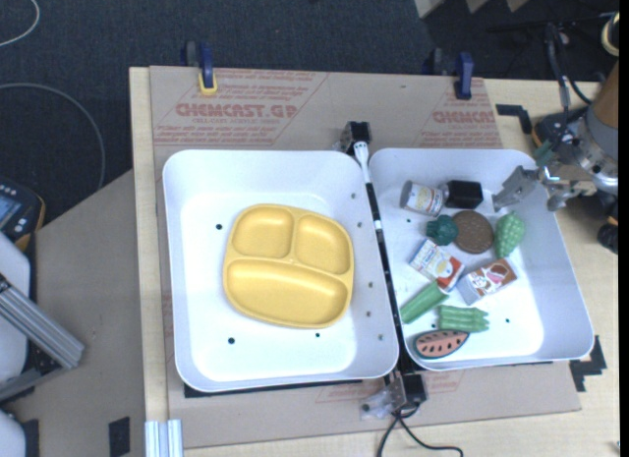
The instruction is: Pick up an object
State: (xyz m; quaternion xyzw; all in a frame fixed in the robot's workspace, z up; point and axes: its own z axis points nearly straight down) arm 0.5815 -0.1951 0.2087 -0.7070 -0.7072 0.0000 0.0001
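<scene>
We locate the gripper (pixel 531 182) at the far right corner of the right bin (pixel 562 278), reaching in from the right side of the bench (pixel 295 101). Whether it is released or clenched we cannot tell at this resolution; nothing visible sits in it.

The candidate objects lie clustered in the right bin. Along the far side we see a small can (pixel 423 198) on its side with a black block (pixel 464 193) just beside it. Nearer the middle sit a brown disc (pixel 474 232), a dark green piece (pixel 442 230) touching it on the left, and a light green bumpy item (pixel 508 234) on its right. Two small cartons (pixel 436 262) (pixel 488 279), a green pod (pixel 423 302), a green ridged vegetable (pixel 462 319) and a watermelon slice (pixel 439 344) lie nearer to us. The left bin (pixel 187 278) holds a yellow divided tray (pixel 290 264).

Risks we judge from this position:

1. Crowding. The items touch or nearly touch, so a descent may strike a neighbour and push the target aside, or close on two things at once.
2. Wall contact. The gripper sits close to the bin rim; a descent here may catch the wall.
3. Flat or round targets. The disc and slice lie low and may slip out, and the can may roll.
</scene>
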